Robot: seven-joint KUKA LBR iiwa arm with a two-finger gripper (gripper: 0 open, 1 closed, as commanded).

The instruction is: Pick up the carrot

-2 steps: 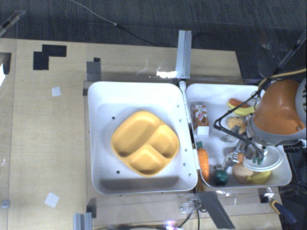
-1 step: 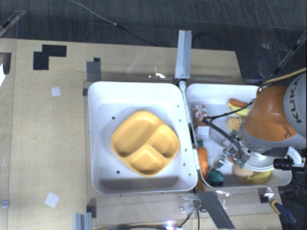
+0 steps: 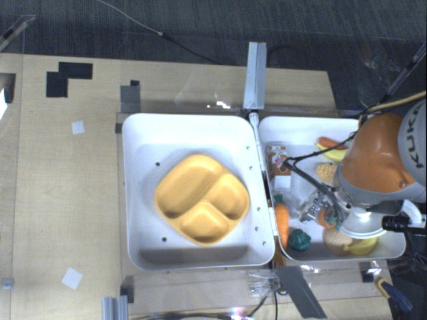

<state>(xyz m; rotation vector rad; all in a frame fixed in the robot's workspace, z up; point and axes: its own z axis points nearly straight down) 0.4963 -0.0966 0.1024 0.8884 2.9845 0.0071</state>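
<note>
Seen from above at a slant, a pale wooden desk (image 3: 60, 199) carries two shallow white bins side by side. The left bin (image 3: 143, 145) holds a yellow divided plate (image 3: 201, 197) with three compartments, lying well to the left of the claw. The grey arm with its orange band (image 3: 377, 155) reaches in from the right over the right bin (image 3: 300, 127). The claw (image 3: 319, 209) hangs low in that bin among cluttered items, and whether its fingers are spread or closed cannot be told, since the metal parts blur together. The carrot (image 3: 281, 224) lies just left of the claw, against the bin's left wall, apart from the fingers. A dark green item (image 3: 299, 240), possibly broccoli, sits just below and left of the claw. A yellow banana-like piece (image 3: 362, 247) lies below and to its right.
</note>
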